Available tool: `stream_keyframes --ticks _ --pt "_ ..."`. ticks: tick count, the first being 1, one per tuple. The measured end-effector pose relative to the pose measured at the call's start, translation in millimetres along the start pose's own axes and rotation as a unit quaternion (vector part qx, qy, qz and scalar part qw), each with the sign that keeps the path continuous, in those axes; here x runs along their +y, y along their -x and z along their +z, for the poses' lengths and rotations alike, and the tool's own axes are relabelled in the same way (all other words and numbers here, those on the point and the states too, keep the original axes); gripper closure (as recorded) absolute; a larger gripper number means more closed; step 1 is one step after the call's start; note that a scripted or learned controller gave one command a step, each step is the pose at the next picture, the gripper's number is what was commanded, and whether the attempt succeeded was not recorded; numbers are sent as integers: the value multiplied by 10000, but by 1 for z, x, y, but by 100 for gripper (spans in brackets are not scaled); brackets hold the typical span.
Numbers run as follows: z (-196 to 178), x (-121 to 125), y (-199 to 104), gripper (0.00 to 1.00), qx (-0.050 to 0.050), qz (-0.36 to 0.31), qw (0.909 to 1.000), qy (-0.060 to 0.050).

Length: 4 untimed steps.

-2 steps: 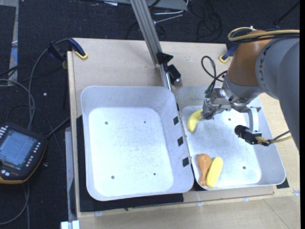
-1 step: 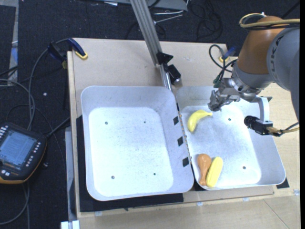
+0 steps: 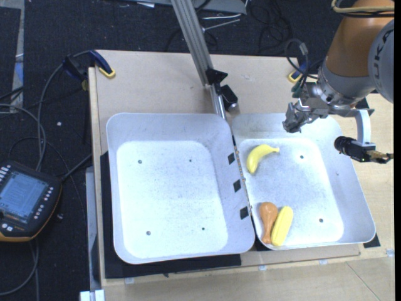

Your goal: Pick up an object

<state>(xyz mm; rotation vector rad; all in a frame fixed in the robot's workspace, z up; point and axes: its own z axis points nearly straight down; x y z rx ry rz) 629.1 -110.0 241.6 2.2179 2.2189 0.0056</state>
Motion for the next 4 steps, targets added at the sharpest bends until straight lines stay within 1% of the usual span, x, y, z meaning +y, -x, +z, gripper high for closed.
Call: stream_keyframes --ticks 1,2,3,4 --pt "-52 1 0 100 0 -1 10000 -8" --pt "-32 -1 -56 100 7 -16 10000 -32" --pt "-26 0 -117 100 8 -23 10000 -29" --pt "-21 3 -166 100 6 -19 10000 -30"
